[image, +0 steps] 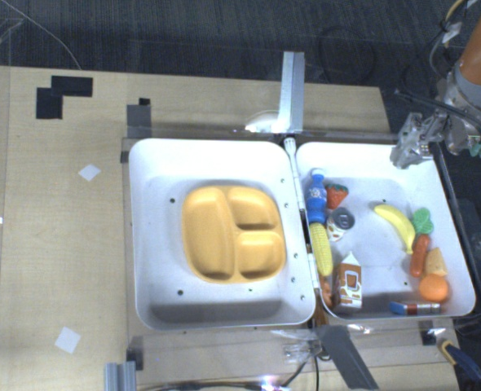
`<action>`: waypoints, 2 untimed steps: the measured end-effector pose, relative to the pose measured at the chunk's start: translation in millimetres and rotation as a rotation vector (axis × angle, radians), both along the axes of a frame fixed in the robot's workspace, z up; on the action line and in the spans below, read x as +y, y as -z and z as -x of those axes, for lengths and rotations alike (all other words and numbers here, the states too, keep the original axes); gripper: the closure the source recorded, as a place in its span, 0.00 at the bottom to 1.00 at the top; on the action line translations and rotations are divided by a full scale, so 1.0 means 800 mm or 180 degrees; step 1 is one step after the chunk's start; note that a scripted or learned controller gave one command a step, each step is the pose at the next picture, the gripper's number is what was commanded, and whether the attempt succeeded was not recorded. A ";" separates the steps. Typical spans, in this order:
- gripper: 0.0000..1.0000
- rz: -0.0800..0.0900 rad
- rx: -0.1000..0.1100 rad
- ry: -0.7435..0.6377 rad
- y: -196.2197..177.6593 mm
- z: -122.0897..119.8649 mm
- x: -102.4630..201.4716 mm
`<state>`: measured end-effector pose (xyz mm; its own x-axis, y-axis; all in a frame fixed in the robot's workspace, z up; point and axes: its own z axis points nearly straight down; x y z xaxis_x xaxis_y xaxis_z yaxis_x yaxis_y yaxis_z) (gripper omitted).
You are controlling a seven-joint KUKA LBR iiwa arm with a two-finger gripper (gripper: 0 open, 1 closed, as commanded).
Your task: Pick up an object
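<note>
**Op A:** I start at the left of the pale wooden table [53,243]. The left shallow white bin [155,218] holds just one thing, a yellow plastic tray with three compartments [231,233], lying flat in the middle.

**Op B:** And the right shallow white bin [379,173]?

**Op A:** That one holds the pickable things. Along its left wall I see a blue plastic bottle [315,192], a red strawberry-like toy [336,195] just beside it, a small round grey tin [341,219], a yellow toy corn cob [321,249] and a brown-and-white carton [350,280]. Near the middle lies a yellow toy banana [396,224], well apart from its neighbours. On the right sit a green leafy toy [422,220], an orange toy carrot [420,254], a round orange fruit [434,287] and a blue-and-red marker [415,307] along the near wall.

**Op B:** Where is the arm?

**Op A:** My grey pincer [409,147] hangs over the far right corner of the right bin, above the rim, touching nothing. I can't tell whether it is released or clenched; it is too small and blurred. Nothing sits between its tips.

**Op B:** So which step?

**Op A:** I judge it the approach; no grasp is made. The next move calls for choosing a target, and the banana looks easiest since it lies alone. I need to bring the pincer toward the near side, straddle the banana across its narrow width, then descend. The crowded right cluster risks a nudge.
</note>
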<state>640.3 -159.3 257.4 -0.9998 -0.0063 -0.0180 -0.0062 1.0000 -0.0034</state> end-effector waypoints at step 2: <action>1.00 -0.0004 0.0013 -0.0072 0.210 -0.040 -0.038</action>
